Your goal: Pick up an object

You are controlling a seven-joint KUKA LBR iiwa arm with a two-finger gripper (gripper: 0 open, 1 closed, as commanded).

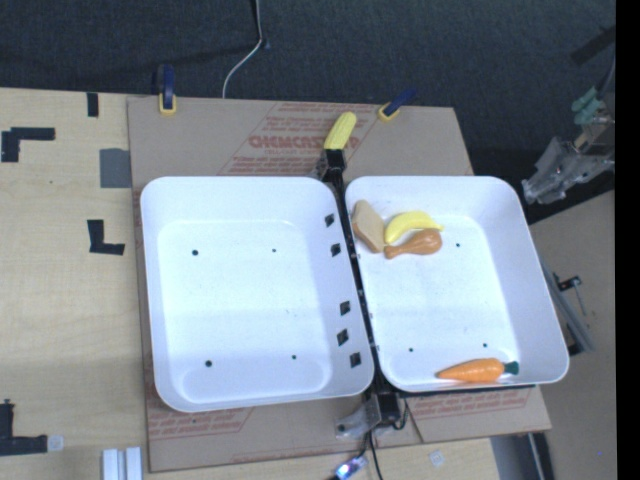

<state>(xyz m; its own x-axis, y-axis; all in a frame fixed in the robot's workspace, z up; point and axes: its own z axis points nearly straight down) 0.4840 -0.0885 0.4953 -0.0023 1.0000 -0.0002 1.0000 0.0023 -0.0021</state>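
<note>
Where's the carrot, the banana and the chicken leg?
carrot [470, 371], camera view, middle of its orange body
banana [408, 225], camera view, middle of its curve
chicken leg [417, 245], camera view, its thick brown end

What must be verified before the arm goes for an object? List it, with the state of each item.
1. Objects to pick lie in the right bin: ok.
2. Carrot lies apart from the rest, but near the bin's lower rim: ok.
3. Banana, drumstick and bread slice crowd together, touching: not ok for a clean single grasp.
4. Gripper is off to the right, outside the bins: ok.
5. Finger state: cannot tell.
</note>
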